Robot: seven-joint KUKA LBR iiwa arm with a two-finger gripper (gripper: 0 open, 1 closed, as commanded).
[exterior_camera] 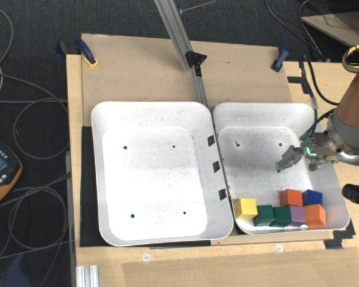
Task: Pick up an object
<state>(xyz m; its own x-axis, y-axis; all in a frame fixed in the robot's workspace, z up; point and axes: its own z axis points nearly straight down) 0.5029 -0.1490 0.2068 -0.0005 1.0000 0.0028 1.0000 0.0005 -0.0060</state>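
Looking down from my fixed overhead camera:
Gripper position: my two-finger gripper point(287, 158) hangs over the right shallow white plastic bin point(257, 115), near its right wall, above bare speckled floor.
Gripper state: I see nothing between the fingers; whether they are spread or closed I cannot tell at this angle.
Blocks relative to gripper: the small blocks sit clustered in the near-right corner of that bin, below the gripper in my view and apart from it.
Block looks: yellow cube point(246, 207) at the left end; two dark green cubes point(264, 214) point(281, 215) beside it; purple cube point(297, 213); orange-red cube point(292, 197); blue cube point(312, 197); orange cube point(315, 214) at the right end.
Left white plastic bin point(107, 124): beside the right one, their rims touching.
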